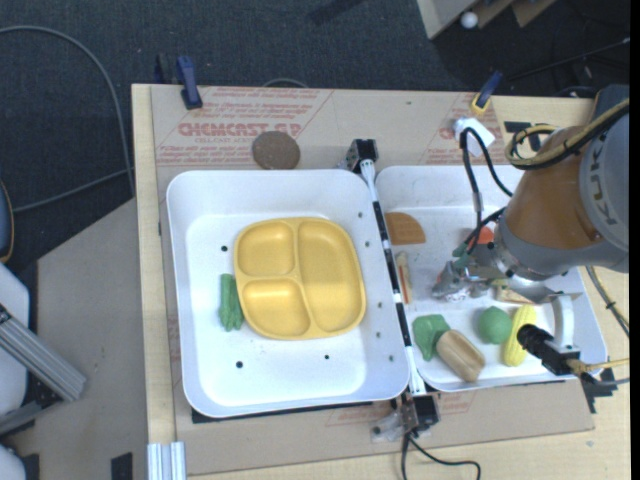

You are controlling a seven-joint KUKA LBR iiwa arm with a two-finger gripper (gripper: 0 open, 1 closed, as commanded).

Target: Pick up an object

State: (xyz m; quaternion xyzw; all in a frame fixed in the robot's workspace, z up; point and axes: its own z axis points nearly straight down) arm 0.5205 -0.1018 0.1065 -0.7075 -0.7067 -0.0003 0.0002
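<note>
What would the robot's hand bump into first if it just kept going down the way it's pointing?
Probably the bare white floor of the right bin. The hand points down at a spot beside the carrot stick, though depth is hard to judge from above.

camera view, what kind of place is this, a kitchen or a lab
Probably a robot lab, not a kitchen: a robot arm reaches over two white bins of toy food, clamped to a cardboard-covered bench with loose cables around.

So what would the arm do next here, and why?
Probably lower a little and close. The gripper hangs in the right bin above bare floor, with nothing seen in it; the nearest pieces are the green toy and wooden block just below.
</note>
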